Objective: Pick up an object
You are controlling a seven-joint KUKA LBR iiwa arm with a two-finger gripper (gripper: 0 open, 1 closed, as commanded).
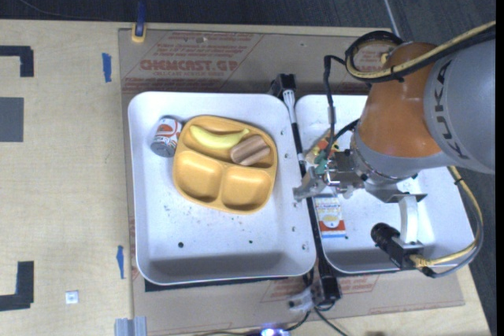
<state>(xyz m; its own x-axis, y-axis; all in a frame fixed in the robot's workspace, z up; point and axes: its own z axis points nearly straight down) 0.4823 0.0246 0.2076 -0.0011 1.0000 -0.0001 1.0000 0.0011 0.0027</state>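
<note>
My gripper [317,174] hangs low over the left edge of the right bin [445,244], close to the wall shared by the two bins. Just below it in the view a small white packet [329,218] with an orange and red label lies flat on the bin floor. I see nothing held in the gripper. In the left bin [153,244] sits a yellow divided plate [206,179] with a banana [214,138] and a brown sausage [250,150] in its top compartment. A small drink can [164,136] lies against the plate's upper left side.
The arm's orange and grey body [409,122] covers most of the right bin's upper half. Both bins rest on a brown cardboard sheet [189,59] on the wooden bench. The left bin's lower floor is bare white.
</note>
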